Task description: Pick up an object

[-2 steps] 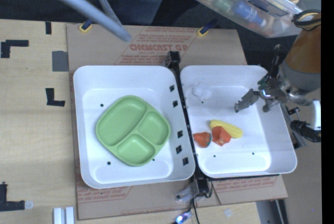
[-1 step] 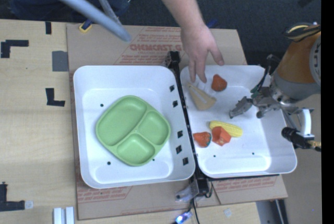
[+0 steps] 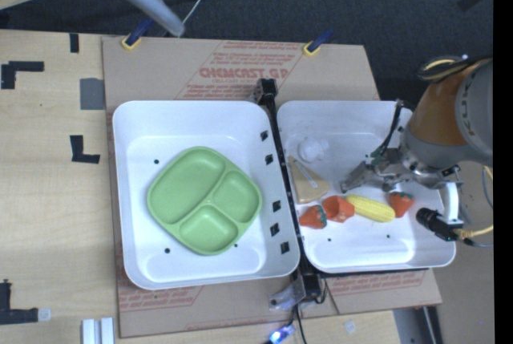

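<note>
Left bin (image 3: 128, 174): green plate (image 3: 204, 199).

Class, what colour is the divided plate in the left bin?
Light green; the divided plate shows in the camera view.

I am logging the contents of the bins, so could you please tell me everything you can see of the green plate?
The green plate is a pale green divided tray, apparently plastic, with rounded corners and three compartments: one large and two smaller. It lies flat, face up and turned at an angle, on the floor of the left bin, about in its middle. Its compartments hold nothing, and nothing but the bin floor touches it.
</note>
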`<act>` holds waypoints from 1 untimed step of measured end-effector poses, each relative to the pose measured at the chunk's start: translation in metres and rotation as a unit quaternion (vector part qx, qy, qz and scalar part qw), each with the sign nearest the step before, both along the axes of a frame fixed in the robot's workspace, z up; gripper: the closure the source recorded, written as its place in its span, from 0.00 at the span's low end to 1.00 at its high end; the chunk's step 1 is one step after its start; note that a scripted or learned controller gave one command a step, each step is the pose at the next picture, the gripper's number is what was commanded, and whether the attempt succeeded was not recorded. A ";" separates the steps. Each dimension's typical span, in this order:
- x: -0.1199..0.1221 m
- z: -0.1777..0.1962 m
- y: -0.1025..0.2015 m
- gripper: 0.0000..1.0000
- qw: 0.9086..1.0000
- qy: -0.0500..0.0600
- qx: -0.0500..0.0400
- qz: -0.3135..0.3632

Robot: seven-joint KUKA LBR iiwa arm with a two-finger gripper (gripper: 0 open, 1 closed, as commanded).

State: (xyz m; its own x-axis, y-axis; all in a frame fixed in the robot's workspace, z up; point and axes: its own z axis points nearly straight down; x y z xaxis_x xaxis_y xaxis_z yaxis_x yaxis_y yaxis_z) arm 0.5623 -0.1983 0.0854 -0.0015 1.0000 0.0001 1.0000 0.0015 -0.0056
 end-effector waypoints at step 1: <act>0.001 0.011 0.000 1.00 1.000 0.000 0.000 0.000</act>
State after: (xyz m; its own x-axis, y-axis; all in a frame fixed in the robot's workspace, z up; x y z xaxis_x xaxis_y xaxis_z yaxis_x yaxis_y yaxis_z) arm 0.5632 -0.1983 0.0963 -0.0025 1.0000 0.0005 1.0000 0.0025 -0.0057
